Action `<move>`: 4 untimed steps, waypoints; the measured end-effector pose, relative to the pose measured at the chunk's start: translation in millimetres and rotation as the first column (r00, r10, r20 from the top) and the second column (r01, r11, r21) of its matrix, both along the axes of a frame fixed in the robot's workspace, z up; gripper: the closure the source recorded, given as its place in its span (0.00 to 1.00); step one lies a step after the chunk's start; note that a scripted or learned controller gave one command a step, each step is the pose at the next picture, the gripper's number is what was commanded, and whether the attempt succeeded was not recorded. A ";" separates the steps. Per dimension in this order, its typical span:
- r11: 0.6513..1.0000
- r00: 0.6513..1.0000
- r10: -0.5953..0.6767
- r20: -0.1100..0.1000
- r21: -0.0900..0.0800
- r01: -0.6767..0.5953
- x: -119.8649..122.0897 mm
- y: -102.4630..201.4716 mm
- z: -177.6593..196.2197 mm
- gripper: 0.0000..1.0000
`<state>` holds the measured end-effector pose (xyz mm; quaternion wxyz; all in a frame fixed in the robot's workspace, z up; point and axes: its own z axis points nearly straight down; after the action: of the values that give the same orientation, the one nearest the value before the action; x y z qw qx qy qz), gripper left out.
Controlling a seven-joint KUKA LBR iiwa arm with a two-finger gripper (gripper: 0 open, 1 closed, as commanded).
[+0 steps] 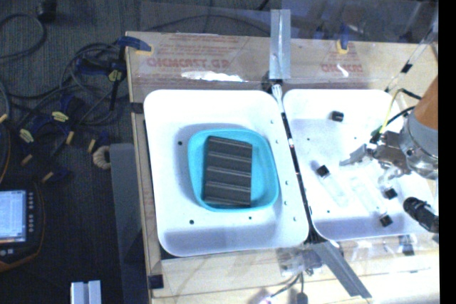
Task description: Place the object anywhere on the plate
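Sitting flat on the blue plate: dark ribbed block, long axis up-down in the camera view, fully inside the rim, roughly centred. Plate itself centred in left white bin, so no overhang, nothing to tip. Looks like task goal met, judging from layout alone.

Parked over right white bin: arm with claw, well apart from plate and block, bin divider in between. Claw state: cannot tell, hardware too blurred and cluttered to separate. Nothing visibly carried.

Scattered on right bin floor: small dark bits; not touching each other, not near the plate. Likely fixtures or leftovers, too small to identify.

Resting on wooden table: both bins side by side, metal strip at the seam. Cable bundle on floor left of table, out of arm's path.

Risk read: low. Block lies broad face down, ribs up, stable. Only concern would be a re-entry knocking plate edge nearest the divider.
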<state>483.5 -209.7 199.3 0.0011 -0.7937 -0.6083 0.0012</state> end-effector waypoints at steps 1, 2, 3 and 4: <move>1.000 1.000 -0.008 0.002 -0.002 0.008 0.8 -4.7 35.1 0.00; 0.994 0.994 -0.109 0.004 -0.004 0.109 16.1 -8.7 166.0 0.00; 0.989 0.989 -0.150 0.000 -0.001 0.150 0.5 11.8 70.3 0.00; 0.975 0.975 -0.222 0.001 -0.002 0.222 0.6 -5.3 80.7 0.00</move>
<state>484.1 -215.0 280.0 0.0002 -0.8566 -0.5160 0.0015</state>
